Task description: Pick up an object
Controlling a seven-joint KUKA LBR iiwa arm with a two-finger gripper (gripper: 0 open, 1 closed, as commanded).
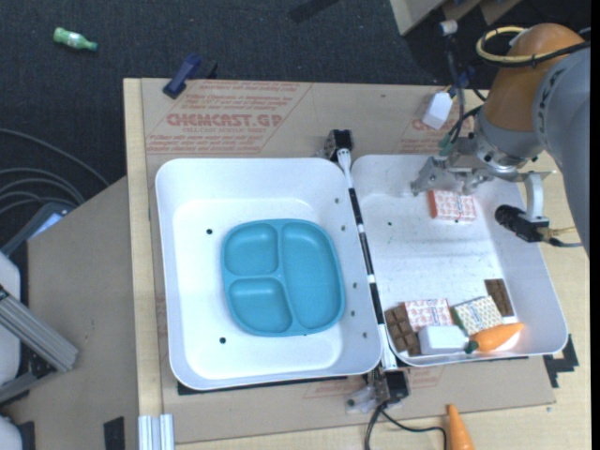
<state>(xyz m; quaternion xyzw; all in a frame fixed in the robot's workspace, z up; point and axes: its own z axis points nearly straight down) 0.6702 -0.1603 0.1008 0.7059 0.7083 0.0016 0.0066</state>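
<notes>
Arm (534, 92) reaches in from the right over the far end of the right bin (412, 251). Hand (450, 178) is low over a red-and-white packet (453, 205) near the bin's far wall; the packet sits just under and near-side of the hand, partly covered by it. Can't tell if the hand is open or closed, or whether it touches the packet. Rest of the items are bunched in the right bin's near-right corner: a second red-and-white packet (427, 309), two brown bars (401, 330), a white block (441, 338), a patterned packet (476, 314) and a carrot (495, 338), all touching or overlapping. Left bin (187, 204) holds a blue three-section plate (281, 277), flat, about centre. Both bins sit side by side on the surface (234, 111).
</notes>
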